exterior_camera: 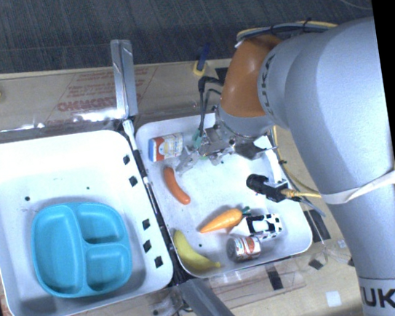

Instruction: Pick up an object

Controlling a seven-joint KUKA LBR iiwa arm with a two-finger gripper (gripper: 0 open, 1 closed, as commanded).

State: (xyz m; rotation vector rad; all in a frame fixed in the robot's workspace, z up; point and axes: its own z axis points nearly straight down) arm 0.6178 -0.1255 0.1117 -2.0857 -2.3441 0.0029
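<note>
arm (321,98) reaches in from right, so it covers right bin (201,182) far corner | left bin (9,174) carries blue divided tray (82,246) | claw (207,148) low beside small bottle (166,148), open or closed: cannot tell | sausage (177,186), carrot (221,220), banana (190,254), can (244,247) lie loose, ungrasped

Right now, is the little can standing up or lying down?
Lying down. The can rests on its side near the front edge of the right bin, its round end showing, between the banana and a black-and-white toy.

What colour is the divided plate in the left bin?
Light blue; the divided plate shows clearly in the camera view.
</note>
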